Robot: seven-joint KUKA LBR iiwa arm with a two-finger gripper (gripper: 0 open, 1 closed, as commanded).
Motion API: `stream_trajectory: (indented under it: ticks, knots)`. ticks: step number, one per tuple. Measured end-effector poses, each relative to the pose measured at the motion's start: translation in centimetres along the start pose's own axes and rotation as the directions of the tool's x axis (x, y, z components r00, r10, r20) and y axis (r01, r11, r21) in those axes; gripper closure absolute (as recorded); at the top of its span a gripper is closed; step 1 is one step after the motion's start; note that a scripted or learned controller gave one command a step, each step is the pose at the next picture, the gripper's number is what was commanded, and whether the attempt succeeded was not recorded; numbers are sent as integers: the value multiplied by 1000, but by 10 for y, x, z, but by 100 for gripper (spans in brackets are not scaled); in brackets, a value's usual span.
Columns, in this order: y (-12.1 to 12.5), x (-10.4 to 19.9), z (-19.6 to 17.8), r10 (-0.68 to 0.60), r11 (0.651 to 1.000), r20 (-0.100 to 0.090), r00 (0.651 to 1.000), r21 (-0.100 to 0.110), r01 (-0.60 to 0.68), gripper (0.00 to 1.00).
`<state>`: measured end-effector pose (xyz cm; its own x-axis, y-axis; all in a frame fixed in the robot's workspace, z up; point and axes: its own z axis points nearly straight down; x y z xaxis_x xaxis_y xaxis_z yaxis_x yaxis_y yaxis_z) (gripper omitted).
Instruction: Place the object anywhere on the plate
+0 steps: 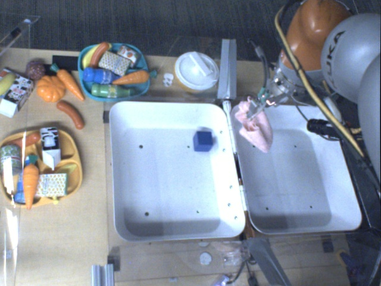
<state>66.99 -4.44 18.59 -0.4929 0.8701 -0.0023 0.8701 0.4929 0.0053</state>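
A floppy pink object (257, 130) hangs over the left rim of the right bin (309, 216). My gripper (261, 104) is shut on the pink object's upper end, just right of the divider between the bins. A small blue cube (203, 140) lies in the left bin (172, 225), towards its upper right. A round white dish with a yellow rim (196, 70) stands on the bench behind the left bin. A yellow plate (71, 159) loaded with toy food sits at the far left.
A blue bowl (141, 88) of toy food stands behind the left bin. Toy carrots, a sausage (71, 114) and a small pumpkin (50, 88) lie on the bench at the back left. A grey post (225, 70) rises behind the divider. The arm (351, 46) and its cables cover the upper right.
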Motion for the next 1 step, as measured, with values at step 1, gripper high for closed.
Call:
stream_trajectory:
  ticks: [1]
  knots:
    - [3, 1, -40, -6, 1000, 1, 1000, 0, 6, 100]
